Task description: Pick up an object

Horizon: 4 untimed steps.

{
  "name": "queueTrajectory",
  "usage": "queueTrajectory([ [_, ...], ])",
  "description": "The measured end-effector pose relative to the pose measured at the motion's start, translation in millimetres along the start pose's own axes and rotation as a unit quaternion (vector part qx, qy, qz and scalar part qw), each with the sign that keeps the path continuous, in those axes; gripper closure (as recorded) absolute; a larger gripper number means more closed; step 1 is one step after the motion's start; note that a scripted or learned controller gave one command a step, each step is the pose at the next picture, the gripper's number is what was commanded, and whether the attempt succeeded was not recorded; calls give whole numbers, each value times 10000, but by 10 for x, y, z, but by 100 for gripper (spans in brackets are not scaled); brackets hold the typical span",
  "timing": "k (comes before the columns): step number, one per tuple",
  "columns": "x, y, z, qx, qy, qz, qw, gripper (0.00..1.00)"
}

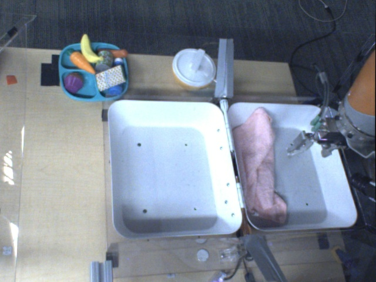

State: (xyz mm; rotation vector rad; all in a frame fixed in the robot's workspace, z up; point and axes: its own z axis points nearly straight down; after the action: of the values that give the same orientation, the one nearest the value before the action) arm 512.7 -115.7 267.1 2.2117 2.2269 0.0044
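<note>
With its fingers spread and holding nothing, the gripper (296,144) hovers in the right bin (329,213), the rolled pink towel (258,166) lying just beyond its tips, so it should probably descend squarely over the roll's thick middle before closing.

I see the bench (53,175) bearing two white bins side by side, the left bin (170,166) and right bin (329,210), along its near edge. Toward the far-left corner sits a blue tray (88,93); a white lidded container (194,68) rests by the far edge.
</note>
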Motion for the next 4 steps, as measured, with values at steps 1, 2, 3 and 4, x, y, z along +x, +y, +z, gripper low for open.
queueTrajectory([
  [1,117,698,891,-4,0,-711,9975,0],
  [2,47,769,1702,-31,-8,-1275,9918,0],
  [3,109,691,1750,-81,-28,-1600,9871,0],
  [4,208,694,1752,-76,-26,-1529,9882,0],
])
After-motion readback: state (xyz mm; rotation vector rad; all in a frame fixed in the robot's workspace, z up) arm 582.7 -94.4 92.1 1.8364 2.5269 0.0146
